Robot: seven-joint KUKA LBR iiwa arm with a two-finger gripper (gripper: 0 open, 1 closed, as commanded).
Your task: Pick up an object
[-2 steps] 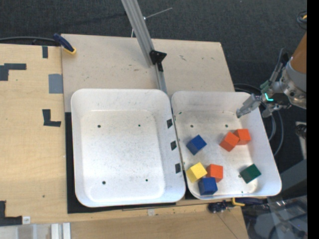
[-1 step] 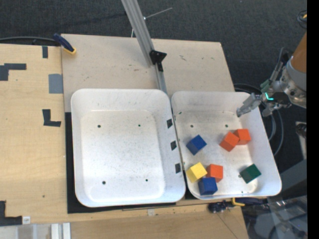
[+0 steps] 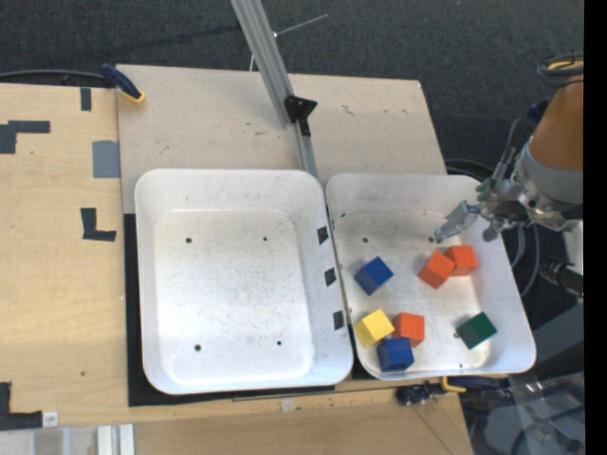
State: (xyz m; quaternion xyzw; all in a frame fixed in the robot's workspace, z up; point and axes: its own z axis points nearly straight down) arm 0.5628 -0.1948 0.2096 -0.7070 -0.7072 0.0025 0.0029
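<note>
Bottom edge of the right bin [image 3: 503, 360] sits closest to the camera, with a blue cube [image 3: 395, 354] against it, well below and left of the gripper [image 3: 471, 222]. Touching that cube: a yellow cube [image 3: 375, 326] on its upper left, a small orange cube [image 3: 411, 327] on its upper right. All three are far from the gripper, down-left of it.

Green cube [image 3: 476, 330] lies alone, well below the gripper, near the bin's lower right corner.

Two more orange blocks sit just below the gripper: a larger orange cube [image 3: 437, 269] slightly to its lower left, and a second orange cube [image 3: 463, 259] touching it on the right, almost directly under the fingertips. These are the closest objects to the gripper; it is above them and not touching either.

Another blue cube [image 3: 374, 275] is well left of and below the gripper, mid-bin, apart from the others.

Gripper hangs over the upper right part of the right bin, arm [image 3: 558, 154] coming in from the right, orange band visible above the wrist. One grey finger [image 3: 457, 223] sticks out to the lower left, another darker one sits to its right with a gap between, so the fingers look spread. Nothing between them.

Left bin [image 3: 152, 282] is far left of the gripper. Metal pole [image 3: 268, 50] slants in from the top, up-left of the gripper.
</note>
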